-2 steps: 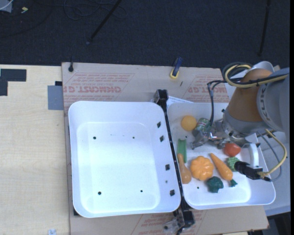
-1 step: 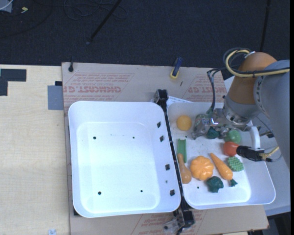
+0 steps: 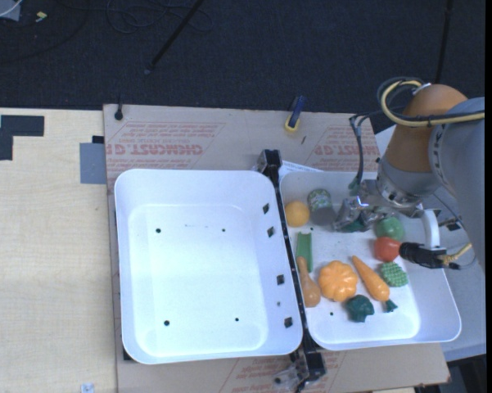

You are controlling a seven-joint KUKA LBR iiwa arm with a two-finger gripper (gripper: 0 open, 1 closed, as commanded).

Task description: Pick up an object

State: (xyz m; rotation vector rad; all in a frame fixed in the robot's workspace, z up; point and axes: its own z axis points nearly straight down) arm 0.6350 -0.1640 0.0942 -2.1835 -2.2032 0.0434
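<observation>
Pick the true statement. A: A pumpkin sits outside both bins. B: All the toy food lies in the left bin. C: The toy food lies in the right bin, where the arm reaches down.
C: the pumpkin, carrot and tomato lie in the right bin, with the end effector lowered into it.

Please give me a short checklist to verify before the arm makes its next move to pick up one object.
1. Gripper is over the right bin: ok.
2. Objects within reach: grey-green can, yellow ball, orange pumpkin, carrot: ok.
3. An object is between the fingers: cannot tell.
4. Nearest target chosen, can beside gripper: cannot tell.
5. Cable is clear of the bin: ok.
</observation>
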